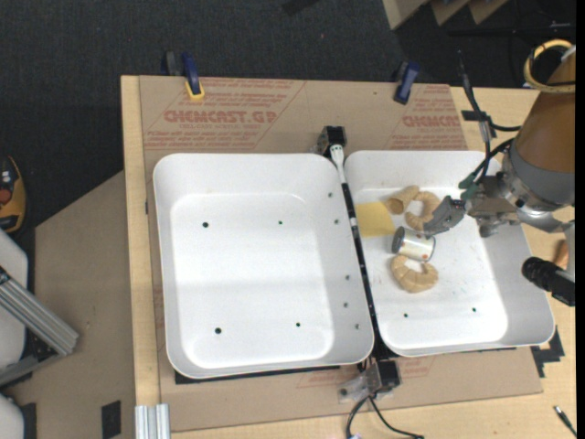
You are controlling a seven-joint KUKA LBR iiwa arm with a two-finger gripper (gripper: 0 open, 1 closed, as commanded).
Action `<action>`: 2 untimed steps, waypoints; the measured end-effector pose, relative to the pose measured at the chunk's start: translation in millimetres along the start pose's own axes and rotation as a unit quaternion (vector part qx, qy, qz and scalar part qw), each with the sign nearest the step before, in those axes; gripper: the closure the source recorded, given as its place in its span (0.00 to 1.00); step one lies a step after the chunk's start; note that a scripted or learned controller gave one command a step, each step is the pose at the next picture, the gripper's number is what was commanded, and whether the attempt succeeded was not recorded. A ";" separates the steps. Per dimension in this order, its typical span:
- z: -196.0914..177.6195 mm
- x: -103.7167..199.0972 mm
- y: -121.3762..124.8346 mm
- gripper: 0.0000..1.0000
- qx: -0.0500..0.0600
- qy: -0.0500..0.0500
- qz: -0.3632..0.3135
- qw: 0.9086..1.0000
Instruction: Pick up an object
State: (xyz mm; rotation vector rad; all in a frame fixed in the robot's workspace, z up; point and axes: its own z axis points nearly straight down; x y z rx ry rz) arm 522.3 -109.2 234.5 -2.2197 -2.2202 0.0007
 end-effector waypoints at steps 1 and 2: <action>131.8 16.7 -26.8 0.00 0.007 0.002 0.000 1.000; 113.7 14.9 -22.5 1.00 -0.002 -0.001 0.001 1.000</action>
